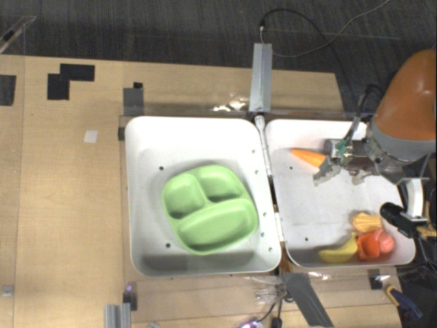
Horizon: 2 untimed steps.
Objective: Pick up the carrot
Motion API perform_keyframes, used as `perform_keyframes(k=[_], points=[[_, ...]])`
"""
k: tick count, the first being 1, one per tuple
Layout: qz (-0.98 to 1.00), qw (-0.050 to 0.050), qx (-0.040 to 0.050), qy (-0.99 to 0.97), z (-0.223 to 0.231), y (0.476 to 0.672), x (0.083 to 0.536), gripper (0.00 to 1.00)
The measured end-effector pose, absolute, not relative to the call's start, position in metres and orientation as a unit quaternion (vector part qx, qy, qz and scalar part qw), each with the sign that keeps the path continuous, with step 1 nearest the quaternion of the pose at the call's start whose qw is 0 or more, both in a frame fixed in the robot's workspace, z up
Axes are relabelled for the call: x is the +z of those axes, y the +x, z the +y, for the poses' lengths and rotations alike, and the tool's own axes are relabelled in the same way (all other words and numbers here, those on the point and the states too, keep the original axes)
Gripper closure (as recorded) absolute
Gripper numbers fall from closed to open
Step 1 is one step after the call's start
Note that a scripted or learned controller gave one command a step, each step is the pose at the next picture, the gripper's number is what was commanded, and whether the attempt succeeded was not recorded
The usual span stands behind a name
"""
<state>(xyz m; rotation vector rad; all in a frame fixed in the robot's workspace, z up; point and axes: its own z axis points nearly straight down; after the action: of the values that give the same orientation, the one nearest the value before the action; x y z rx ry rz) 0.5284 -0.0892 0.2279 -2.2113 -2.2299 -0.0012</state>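
Observation:
The orange carrot (307, 158) lies in the upper part of the right bin (300, 210), its thin tip pointing left. My gripper (329, 161) hangs at the carrot's thick right end. It is open, with one finger (323, 175) just below the carrot's end and the other just above it. The carrot rests on the bin floor; I cannot tell whether the fingers touch it. The grey arm with its orange band (410, 108) reaches in from the right.
The left bin (147, 183) holds a green divided plate (208, 207). A yellow banana (339, 253), a red fruit (376, 244) and a small yellow-orange item (367, 221) sit in the right bin's lower right corner. A metal rail (261, 80) stands behind the bins.

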Motion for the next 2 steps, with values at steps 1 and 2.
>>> perform_keyframes(k=[1, 2], points=[[-0.639, 0.000, -0.0003, -0.769, -0.112, 0.585, 0.198, 0.00], [-0.532, 0.000, -0.0002, -0.847, -0.141, 0.638, 0.122, 0.00]])
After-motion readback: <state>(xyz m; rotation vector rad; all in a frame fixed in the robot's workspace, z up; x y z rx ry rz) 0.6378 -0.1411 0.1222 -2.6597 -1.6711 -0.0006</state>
